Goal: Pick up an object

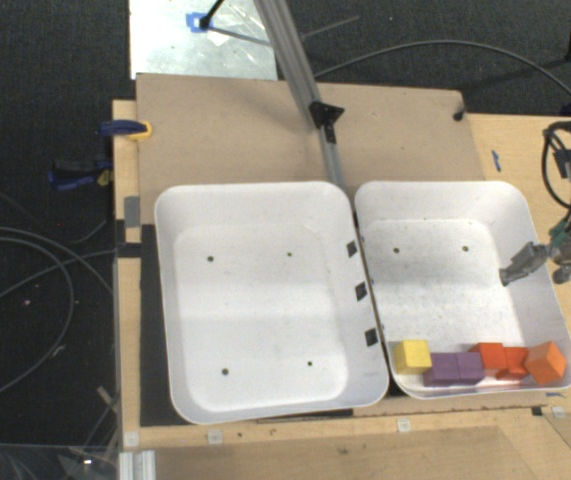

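Note:
Several blocks lie in a row along the near wall of the right bin point(445, 208): a yellow block point(412, 354), a purple block point(455, 368), a red-orange block point(501, 359) and an orange block point(547, 363) in the near right corner. My gripper point(521, 264) reaches in over the right bin's right rim, above and behind the blocks. It is well apart from them, and nothing shows in its grasp.
The left bin point(265, 298) stands beside the right one, with black clips point(361, 290) along their shared rim. A slanted metal pole point(300, 78) crosses the bench behind the bins. Black cables point(565, 158) hang at the right edge.

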Tool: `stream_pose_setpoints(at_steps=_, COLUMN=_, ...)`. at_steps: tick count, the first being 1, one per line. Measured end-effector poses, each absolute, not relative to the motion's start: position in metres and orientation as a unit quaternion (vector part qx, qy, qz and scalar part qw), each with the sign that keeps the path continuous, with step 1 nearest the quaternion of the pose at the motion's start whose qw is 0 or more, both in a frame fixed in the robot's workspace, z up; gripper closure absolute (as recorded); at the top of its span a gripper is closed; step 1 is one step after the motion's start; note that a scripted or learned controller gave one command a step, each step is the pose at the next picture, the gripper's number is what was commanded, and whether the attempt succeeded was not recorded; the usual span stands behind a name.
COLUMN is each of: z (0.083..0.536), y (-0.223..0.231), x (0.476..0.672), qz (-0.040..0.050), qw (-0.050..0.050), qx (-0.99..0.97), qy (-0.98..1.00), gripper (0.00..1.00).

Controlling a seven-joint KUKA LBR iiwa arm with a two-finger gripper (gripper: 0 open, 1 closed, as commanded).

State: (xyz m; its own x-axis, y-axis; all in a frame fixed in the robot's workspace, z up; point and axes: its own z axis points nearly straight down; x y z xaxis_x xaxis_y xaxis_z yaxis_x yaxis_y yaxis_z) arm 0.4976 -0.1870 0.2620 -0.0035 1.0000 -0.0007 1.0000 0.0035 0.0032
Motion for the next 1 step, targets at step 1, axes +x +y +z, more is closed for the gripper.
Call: stream_pose_setpoints(at_steps=1, z=0.1872, y=-0.1842, x=0.5117, qz=-0.0008, qw=-0.002, qx=0.706, qy=0.708, gripper=0.00)
